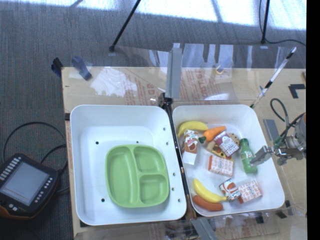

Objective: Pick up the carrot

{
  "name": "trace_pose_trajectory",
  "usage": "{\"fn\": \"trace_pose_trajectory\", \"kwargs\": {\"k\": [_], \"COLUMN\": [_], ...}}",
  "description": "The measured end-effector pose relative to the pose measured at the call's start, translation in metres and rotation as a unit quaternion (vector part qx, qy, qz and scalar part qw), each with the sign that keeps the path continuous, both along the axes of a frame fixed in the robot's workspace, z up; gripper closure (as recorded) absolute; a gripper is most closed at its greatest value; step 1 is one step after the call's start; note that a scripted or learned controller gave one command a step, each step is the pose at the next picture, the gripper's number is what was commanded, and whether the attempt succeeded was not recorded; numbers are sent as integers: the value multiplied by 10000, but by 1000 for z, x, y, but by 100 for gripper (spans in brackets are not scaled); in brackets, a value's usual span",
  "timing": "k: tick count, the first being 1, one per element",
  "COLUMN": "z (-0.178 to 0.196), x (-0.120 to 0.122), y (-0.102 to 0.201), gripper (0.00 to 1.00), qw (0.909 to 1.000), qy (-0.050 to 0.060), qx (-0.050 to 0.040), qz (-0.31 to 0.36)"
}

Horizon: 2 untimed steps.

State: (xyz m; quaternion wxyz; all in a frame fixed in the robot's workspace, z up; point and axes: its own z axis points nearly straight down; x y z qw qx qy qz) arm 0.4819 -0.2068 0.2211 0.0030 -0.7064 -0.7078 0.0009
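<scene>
At the right bin's (252,115) outer rim hovers the hand (272,153), grip state unclear, carrot (214,133) well apart.

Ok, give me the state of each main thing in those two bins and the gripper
carrot: lying in the right bin, not gripped
green bottle: lying on its side
green tray: flat in the left bin, nothing in its compartments
gripper: at the right bin's right edge, beside the bottle

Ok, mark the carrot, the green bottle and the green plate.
carrot (215,133): camera view, middle of its orange body.
green bottle (247,158): camera view, mid-body.
green plate (120,171): camera view, floor of its largest compartment.
</scene>
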Motion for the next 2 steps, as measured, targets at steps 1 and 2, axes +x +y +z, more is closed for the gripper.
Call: {"fn": "trace_pose_trajectory", "kwargs": {"k": [1, 2], "z": [-130, -130], "x": [60, 110], "y": [-3, 16], "gripper": [0, 0], "qw": [9991, 9925], "qy": [-34, -55], "qx": [4, -18], "qz": [417, -1219]}}
